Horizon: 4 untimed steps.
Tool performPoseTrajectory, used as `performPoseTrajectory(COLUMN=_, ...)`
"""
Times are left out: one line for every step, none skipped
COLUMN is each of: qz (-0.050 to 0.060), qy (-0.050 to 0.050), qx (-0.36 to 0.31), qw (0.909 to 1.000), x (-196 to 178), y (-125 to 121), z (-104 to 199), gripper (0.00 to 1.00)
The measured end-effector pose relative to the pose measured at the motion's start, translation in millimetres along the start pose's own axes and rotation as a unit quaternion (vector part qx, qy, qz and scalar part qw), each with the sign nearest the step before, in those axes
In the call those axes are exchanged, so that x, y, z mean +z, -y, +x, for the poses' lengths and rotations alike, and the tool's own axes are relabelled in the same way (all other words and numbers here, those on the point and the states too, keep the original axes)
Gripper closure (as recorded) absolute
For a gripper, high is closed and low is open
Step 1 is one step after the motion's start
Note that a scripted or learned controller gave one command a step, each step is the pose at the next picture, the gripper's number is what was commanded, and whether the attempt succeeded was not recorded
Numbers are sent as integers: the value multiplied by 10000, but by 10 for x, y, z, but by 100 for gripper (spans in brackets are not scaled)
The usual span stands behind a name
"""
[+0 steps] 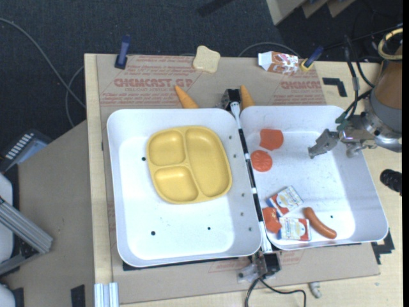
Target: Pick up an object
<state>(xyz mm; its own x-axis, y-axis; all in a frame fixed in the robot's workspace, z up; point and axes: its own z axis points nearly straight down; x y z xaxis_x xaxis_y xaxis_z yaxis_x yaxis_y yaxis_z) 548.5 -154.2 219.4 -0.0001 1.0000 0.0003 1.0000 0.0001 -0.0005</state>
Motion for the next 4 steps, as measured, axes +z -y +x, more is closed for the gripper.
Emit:
performPoseTrajectory(qz=0, qy=0, qx=-5, qw=10000, x=811, y=-603, z=345, gripper=0)
performPoseTrajectory(qz=-3, qy=-2, qx=-4, qw=10000, x=1357, y=-1142, z=610, gripper=0)
performPoseTrajectory(qz=-14, qy=7, qx=-4, qw=10000, x=1345, y=-1183, z=537, gripper=0)
performPoseTrajectory(qz=-8, qy=6, qx=-3, qw=10000, x=1343, y=-1183, z=573, gripper=0)
